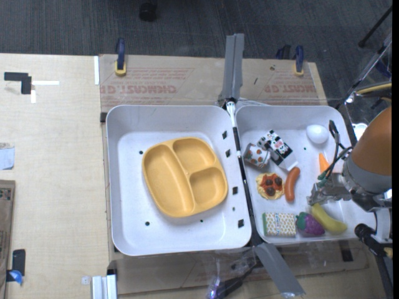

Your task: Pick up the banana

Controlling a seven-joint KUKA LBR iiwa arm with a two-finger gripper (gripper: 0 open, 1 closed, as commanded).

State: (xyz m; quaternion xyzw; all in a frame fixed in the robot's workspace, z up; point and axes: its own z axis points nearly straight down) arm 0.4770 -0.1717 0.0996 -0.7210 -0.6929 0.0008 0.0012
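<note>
banana point(328, 219) right bin, front | pincer point(319, 195) just above it | spread: cannot tell

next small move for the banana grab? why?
Probably a short drop straight down, then close. The gripper sits just above the near end of the banana, which lies flat in the right bin, not lifted. The purple grapes press against its left side, so I'd keep the approach vertical rather than sweeping sideways.
</note>
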